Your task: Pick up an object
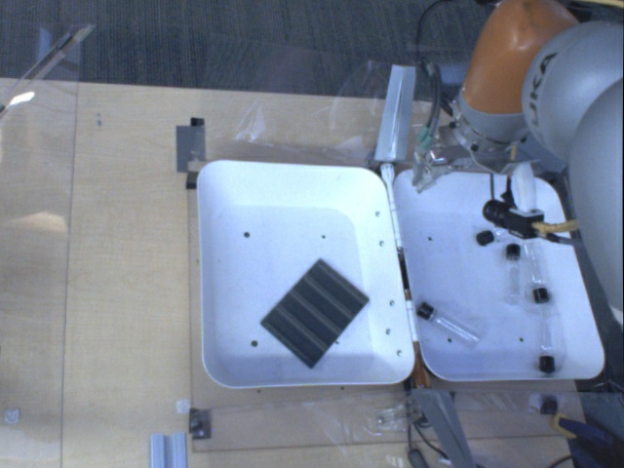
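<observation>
Pincer point(426, 169) apparently beside tubes point(450, 324).

My arm point(575, 76) consists of smooth, rounded grey housings. An orange band point(512, 52) sits above my wrist, dome-shaped and glossy. Dark lettering marks the grey shell beside the band. A thin black cable point(429, 22) loops along the band's outer side. My wrist hardware below it is metallic grey.
</observation>
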{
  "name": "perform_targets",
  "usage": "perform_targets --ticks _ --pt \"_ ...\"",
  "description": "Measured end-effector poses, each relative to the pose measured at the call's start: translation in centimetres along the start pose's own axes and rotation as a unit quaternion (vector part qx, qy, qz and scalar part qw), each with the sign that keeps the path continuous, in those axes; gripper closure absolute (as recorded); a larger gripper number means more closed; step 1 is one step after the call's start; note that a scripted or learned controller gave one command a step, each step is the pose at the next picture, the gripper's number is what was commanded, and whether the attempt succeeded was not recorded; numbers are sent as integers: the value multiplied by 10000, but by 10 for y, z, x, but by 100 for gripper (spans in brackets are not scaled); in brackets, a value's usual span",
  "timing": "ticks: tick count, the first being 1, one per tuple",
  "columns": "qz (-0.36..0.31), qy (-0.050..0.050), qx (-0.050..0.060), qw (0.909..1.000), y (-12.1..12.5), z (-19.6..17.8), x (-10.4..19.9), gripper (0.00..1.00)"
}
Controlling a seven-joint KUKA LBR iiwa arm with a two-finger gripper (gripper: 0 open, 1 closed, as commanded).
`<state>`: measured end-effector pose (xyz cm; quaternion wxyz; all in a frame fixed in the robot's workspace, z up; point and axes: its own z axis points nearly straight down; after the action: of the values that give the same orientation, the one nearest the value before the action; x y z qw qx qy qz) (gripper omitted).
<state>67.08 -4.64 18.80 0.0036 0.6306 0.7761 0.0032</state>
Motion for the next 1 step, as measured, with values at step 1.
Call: perform_targets --ticks 1 --pt "-1 0 8 10000 0 1 0 0"
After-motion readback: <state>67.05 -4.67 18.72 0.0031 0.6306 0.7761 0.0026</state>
